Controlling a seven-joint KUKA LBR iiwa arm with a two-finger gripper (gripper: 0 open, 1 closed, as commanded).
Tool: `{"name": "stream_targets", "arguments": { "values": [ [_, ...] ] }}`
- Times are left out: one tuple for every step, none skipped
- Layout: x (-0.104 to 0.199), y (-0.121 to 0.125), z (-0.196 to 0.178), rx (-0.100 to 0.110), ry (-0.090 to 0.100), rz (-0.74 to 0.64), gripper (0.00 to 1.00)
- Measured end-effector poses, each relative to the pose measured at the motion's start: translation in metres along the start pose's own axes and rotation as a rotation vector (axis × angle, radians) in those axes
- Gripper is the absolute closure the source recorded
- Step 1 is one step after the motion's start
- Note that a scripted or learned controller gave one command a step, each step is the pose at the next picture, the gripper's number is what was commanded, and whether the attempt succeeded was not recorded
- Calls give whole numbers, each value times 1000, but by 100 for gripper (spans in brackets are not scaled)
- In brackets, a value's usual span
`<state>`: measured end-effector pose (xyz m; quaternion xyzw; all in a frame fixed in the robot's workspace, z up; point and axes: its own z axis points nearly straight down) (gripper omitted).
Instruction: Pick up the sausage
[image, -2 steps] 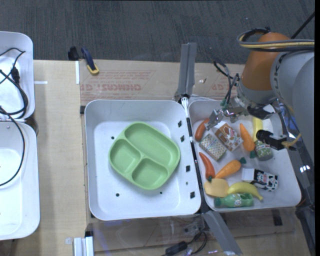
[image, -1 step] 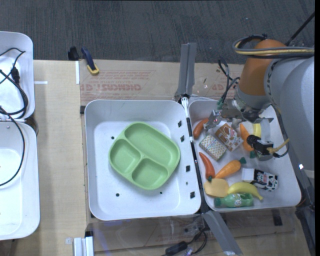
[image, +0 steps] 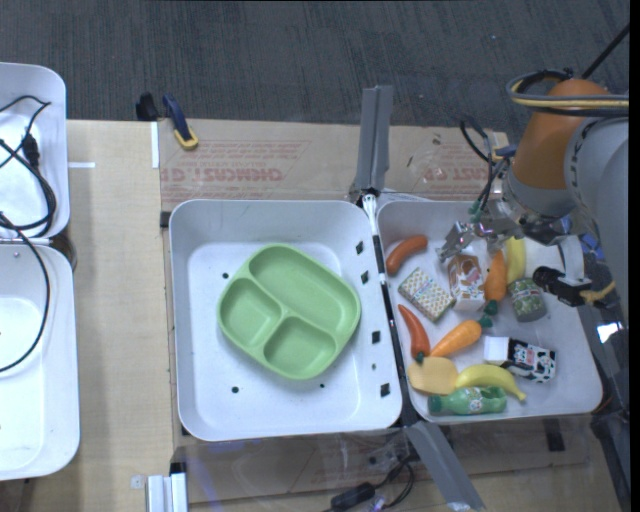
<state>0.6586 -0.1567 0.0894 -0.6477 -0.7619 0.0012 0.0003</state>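
Note:
The sausage is a short orange-red link lying at the upper left of the right bin, close to the divider between the bins. My gripper hangs over the upper middle of that bin, a little to the right of the sausage and just above a clear packet of bread. Nothing shows between the gripper and the sausage, and they are apart. The grey arm with its orange band comes in from the upper right.
The right bin is crowded: a patterned box, a red chili, two carrots, bananas, a green bottle, a can and a cow-print carton. A green divided plate lies in the left bin.

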Motion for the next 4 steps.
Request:
{"name": "stream_targets", "arguments": {
  "values": [
    [109, 18, -100, 2, 1, 108, 0],
    [107, -29, -102, 4, 1, 8, 0],
    [62, -22, -46, 6, 1, -11, 0],
    [58, -26, -20, -31, -18, -129, 0]
  ]
}}
